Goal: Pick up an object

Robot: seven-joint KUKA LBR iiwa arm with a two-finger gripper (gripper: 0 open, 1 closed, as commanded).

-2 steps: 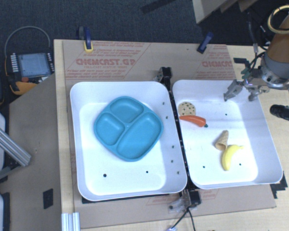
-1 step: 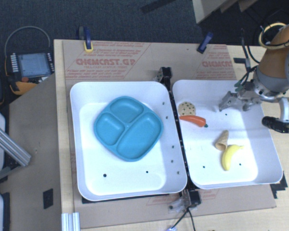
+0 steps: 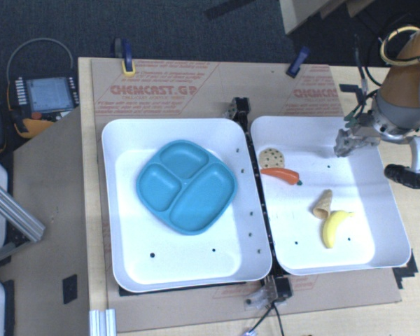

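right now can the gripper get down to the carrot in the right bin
Probably yes. The gripper hangs over the right bin, and the carrot lies exposed beside the cookie, with nothing covering it.

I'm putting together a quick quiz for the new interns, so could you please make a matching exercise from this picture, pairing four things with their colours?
Things:
1. plate
2. banana
3. carrot
4. cookie

Colours:
A. orange
B. tan with dark specks
C. blue
D. yellow

Pairs: 1-C, 2-D, 3-A, 4-B
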